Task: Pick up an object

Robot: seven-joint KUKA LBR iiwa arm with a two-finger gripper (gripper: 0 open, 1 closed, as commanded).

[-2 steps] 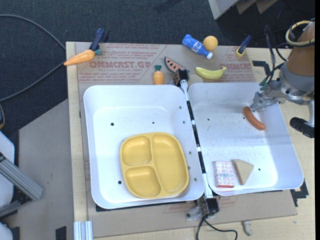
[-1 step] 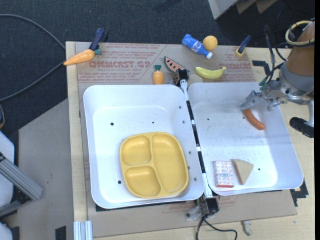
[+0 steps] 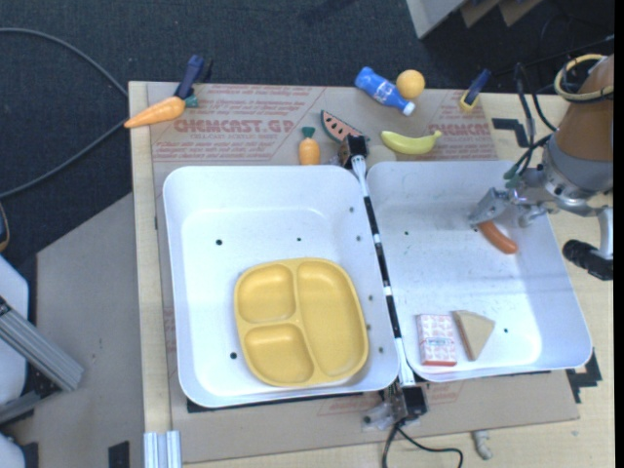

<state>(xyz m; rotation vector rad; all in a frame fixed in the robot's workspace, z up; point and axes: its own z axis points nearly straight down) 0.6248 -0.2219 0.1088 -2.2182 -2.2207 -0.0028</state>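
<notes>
2 bins (image 3: 195, 222), 1 tray (image 3: 300, 320), 1 gripper (image 3: 502, 214) w/ sausage (image 3: 500, 237).

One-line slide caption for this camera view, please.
KUKA arm's gripper over an orange sausage in the right bin; yellow tray in the left.

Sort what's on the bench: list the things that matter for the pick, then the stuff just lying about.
In the job:
gripper, low in the right bin
orange sausage right under it
red-and-white carton
bread wedge

Lying about:
yellow tray in the left bin
banana
blue bottle
carrot
</notes>
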